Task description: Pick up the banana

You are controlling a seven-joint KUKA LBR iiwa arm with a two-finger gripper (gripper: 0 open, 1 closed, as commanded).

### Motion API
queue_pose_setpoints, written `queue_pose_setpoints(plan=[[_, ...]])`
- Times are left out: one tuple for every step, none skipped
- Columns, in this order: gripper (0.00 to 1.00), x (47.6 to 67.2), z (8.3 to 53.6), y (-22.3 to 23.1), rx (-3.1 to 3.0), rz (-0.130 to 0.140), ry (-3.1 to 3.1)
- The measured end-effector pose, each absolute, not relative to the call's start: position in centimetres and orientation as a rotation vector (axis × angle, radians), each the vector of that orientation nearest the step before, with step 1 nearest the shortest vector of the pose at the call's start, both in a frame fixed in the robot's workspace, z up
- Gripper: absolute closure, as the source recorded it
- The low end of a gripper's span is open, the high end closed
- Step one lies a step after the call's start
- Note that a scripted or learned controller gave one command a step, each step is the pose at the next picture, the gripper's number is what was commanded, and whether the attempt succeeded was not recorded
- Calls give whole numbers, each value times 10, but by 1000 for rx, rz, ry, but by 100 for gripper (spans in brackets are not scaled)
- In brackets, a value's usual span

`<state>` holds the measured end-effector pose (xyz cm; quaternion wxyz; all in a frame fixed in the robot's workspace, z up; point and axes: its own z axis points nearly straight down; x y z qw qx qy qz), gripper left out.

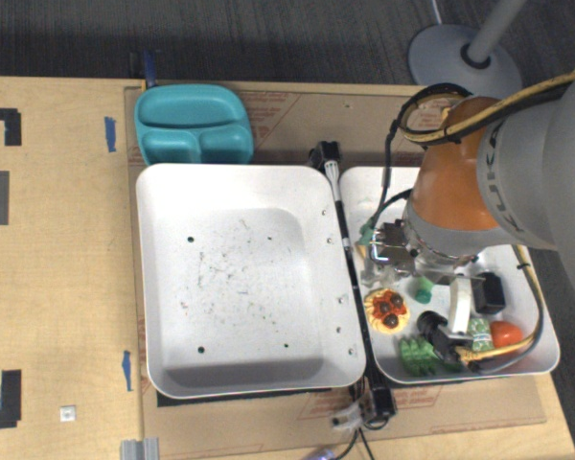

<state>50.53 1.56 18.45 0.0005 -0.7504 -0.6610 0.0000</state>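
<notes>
In the camera view I am watching the arm reaching in from the right and hanging over the right bin [548, 351], with the gripper [401, 263] pointing down near that bin's left wall. The wrist is covering it, so I cannot tell whether it is open or closed, and I am seeing nothing held.

I am not finding a plain banana shape. The closest candidate is a yellow-orange piece [386, 310] with dark red spots, lying on the bin floor just beside the gripper, toward the near edge and close to the left wall. It is looking rounded rather than long, so I am not reading any long axis from it, and I am doubting it is the banana. The fruit may be lying hidden under the wrist.

Other things are crowding the near side: a green block [419, 356] and a red-orange thing [506, 333] well off to the right. The left bin [240, 257] is sitting well apart from the gripper.
</notes>
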Motion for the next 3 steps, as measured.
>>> queue_pose_setpoints(plan=[[100, 506, 194, 16, -2357, 0, -2078], [100, 507, 204, 16, -2356, -1, -2080], [100, 483, 184, 30, -2059, 2, -2369]])
